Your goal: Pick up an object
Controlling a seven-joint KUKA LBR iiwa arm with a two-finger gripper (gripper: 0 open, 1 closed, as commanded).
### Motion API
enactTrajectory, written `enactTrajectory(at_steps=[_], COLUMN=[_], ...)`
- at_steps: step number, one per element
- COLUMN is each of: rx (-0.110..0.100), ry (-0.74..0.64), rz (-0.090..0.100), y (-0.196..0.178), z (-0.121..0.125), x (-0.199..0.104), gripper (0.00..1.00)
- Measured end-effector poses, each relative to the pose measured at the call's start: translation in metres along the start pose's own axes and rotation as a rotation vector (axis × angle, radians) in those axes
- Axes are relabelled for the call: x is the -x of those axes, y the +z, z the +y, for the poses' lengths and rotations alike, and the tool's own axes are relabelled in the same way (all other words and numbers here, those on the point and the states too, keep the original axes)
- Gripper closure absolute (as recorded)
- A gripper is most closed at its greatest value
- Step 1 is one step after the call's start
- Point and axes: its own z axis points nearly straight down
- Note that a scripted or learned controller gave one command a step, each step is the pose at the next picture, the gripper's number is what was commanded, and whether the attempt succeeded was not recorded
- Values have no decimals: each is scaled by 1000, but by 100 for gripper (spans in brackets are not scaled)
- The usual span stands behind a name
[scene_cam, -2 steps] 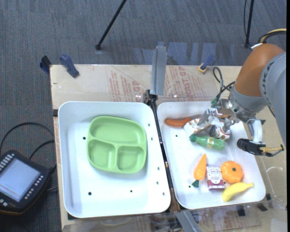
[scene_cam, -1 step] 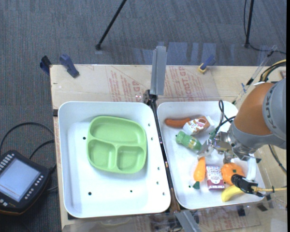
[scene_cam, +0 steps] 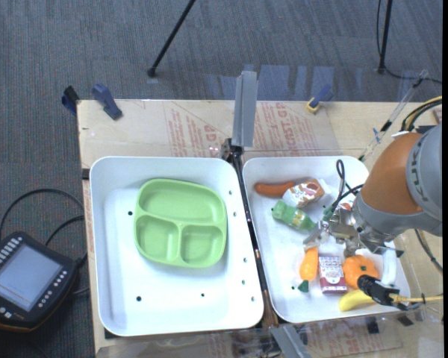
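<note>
— White right bin (scene_cam: 280,289), crowded; what are you targeting?

— I'm hovering my gripper (scene_cam: 334,228) beside the green pouch (scene_cam: 293,215). Whether it's gripping, I cannot tell.

— Advice?

— I'm judging a straight descent best, avoiding the carrot (scene_cam: 308,264) and small red carton (scene_cam: 331,273) nearby.
</note>
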Motion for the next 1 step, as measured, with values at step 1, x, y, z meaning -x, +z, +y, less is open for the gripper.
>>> enactTrajectory(at_steps=[1], rx=[0], ry=[-71], rz=[0], y=[-18], z=[-28], x=[-19], gripper=[0])
